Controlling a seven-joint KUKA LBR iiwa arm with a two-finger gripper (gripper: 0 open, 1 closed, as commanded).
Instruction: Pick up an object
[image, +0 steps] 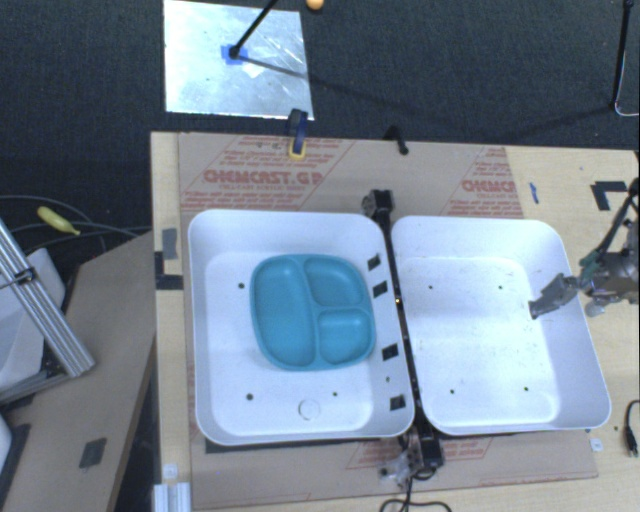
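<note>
A blue plate (310, 325) with three sections lies flat in the left bin (225, 405), left of the middle of the frame. It looks stiff, light and smooth, so its raised rim seems the best place to grab. The jaws (550, 298) hang over the right bin (575, 400) at the right edge; I cannot tell if they are apart. Both white bins sit on a brown counter (440, 175), with dark floor (80, 100) behind.

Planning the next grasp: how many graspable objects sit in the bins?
1: a blue divided plate lying flat in the left bin. Nothing appears hidden.
</note>
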